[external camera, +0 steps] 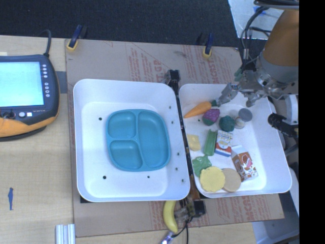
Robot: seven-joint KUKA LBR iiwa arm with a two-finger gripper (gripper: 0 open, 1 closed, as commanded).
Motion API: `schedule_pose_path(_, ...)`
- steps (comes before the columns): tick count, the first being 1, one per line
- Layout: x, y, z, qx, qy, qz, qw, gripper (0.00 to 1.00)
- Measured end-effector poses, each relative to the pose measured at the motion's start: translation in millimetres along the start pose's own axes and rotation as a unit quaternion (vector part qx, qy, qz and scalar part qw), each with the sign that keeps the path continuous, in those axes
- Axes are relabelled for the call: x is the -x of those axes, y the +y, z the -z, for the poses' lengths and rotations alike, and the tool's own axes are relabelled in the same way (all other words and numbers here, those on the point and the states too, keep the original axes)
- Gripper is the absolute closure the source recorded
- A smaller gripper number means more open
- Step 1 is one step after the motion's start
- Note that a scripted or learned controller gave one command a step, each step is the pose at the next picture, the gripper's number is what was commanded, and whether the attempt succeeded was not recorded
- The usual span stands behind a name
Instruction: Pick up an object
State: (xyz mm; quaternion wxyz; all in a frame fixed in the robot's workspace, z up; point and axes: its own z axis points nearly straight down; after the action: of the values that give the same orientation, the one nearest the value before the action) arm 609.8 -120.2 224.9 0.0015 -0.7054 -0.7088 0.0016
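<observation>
One hand point(237, 94) — fingers spread — hovers over right bin point(277, 141).

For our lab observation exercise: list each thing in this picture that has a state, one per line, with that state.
Claw: hovering over the right bin, holding nothing visible.
Blue plate: lying flat in the left bin, compartments bare.
Toy carrot: lying on its side in the right bin.
Tablet screen: lit.

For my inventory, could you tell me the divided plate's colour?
Light blue divided plate, camera view.
</observation>
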Motion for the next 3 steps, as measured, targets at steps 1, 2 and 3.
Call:
schedule_pose_path(1,-27,1,-128,-0.002,0.000,0.001,1.0000,0.00)
schedule_pose_path(2,-22,46,-133,-0.002,0.000,0.000,1.0000,0.00)
schedule_pose_path(3,2,3,-133,0.000,-0.001,0.000,1.0000,0.00)
